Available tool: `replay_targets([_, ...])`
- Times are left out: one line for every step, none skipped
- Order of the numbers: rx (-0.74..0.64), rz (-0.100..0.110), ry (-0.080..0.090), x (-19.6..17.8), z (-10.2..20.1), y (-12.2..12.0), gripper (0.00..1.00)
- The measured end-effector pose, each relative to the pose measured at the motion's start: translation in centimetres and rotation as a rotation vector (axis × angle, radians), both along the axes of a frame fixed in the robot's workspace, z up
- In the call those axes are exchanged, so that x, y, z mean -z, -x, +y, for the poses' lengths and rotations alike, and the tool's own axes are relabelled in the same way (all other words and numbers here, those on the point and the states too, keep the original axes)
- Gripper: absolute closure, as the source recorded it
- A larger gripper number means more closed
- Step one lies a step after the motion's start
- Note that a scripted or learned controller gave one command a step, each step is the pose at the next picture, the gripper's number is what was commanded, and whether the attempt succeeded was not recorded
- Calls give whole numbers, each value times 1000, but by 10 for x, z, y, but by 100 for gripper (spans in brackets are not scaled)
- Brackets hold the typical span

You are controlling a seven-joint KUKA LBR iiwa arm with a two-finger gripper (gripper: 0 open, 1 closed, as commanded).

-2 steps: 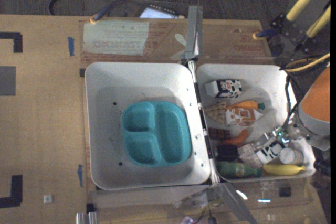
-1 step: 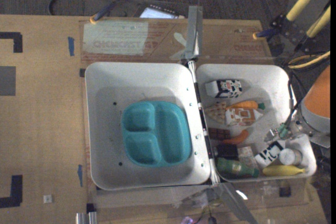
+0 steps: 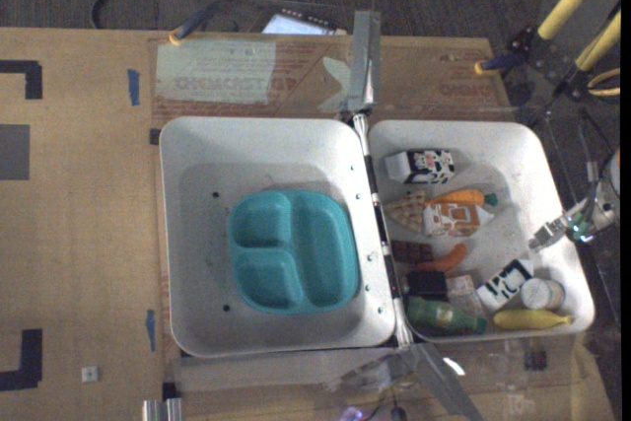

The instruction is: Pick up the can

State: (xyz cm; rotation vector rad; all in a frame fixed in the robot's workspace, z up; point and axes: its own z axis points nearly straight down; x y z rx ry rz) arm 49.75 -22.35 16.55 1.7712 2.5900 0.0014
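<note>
On the left side of the bench, the left bin [image 3: 197, 153] holds a teal divided tray [image 3: 294, 249] and nothing relevant to the pick.

Across the centre divider, the right bin [image 3: 523, 141] is crowded. A black-and-white carton [image 3: 422, 166] lies near the far wall. Below it lie a carrot [image 3: 463, 197] and a small orange-and-white box [image 3: 449, 220]. Toward the near wall lie a green bottle [image 3: 441, 315] and a banana [image 3: 532, 318].

The can [image 3: 515, 283] lies on its side near the right bin's near right corner, with its pale round end facing right. The banana lies just beside it on the near side, and small packages crowd its left end.

At the right edge of the view, the gripper [image 3: 564, 230] sits over the right bin's rim, apart from the can and empty. The state of the gripper cannot be told at this resolution.

Risks from here, as a judgement:

1. The can is round and lies flat. An off-centre closure may roll it out of the grip toward the banana or the bin wall.
2. The banana and adjacent packages leave little clearance. A descending gripper may land on a neighbour or clamp two objects together.
3. The nearby corner walls restrict the approach and may block the descent.
</note>
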Motion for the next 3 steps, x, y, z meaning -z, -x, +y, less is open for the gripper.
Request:
replay_targets([-524, -3, 4, -105, 0, -7, 100])
replay_targets([-779, -4, 6, -118, -1, -81, 100])
replay_targets([-927, 0, 3, -58, 15, -62, 100])
